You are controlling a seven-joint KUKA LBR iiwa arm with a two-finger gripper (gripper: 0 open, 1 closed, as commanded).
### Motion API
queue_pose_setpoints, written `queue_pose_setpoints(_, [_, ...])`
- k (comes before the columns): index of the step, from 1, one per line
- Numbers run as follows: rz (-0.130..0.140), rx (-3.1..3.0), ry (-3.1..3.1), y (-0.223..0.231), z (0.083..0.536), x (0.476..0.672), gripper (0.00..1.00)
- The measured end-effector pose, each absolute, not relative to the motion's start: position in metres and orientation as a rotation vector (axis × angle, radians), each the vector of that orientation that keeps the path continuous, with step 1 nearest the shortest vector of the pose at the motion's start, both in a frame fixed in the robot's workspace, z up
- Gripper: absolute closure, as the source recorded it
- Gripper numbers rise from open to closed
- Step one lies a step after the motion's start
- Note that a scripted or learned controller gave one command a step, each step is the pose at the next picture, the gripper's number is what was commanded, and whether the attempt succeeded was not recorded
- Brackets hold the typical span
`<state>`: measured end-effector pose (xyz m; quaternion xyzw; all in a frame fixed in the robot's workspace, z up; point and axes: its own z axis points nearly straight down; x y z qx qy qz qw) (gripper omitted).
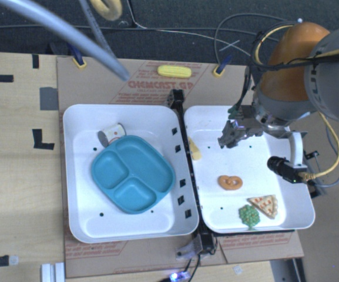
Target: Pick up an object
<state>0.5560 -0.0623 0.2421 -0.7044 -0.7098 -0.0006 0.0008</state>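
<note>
The claw (229, 138) hung over the right bin (310, 216); its state could not be told. Nearest candidate, the pretzel (230, 183), lay just below, calling for a centred descent.

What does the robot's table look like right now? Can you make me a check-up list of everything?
Surface: brown cardboard bench bearing two shallow white bins, left bin and right bin, side by side.
Job's things: in the right bin, a small brown pretzel toy, an orange pizza-slice toy touching a green broccoli toy, and a pale yellow piece by the left wall.
Clutter: blue divided plastic tray and a small white cup lying on its side, both in the left bin; yellow corn toy on the cardboard behind the bins.
Claw: dark claw over the right bin; grip cannot be told.
Cables: thin black and yellow cables looping near the arm.
Surroundings: dark floor behind the bench.
</note>
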Motion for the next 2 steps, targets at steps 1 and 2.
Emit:
queue_pose_setpoints(1, [-0.002,-2.213,-2.228,-0.013,0.243,0.584,1.0])
queue_pose_setpoints(2, [0.001,-2.212,-2.227,0.046,0.229,0.598,1.0])
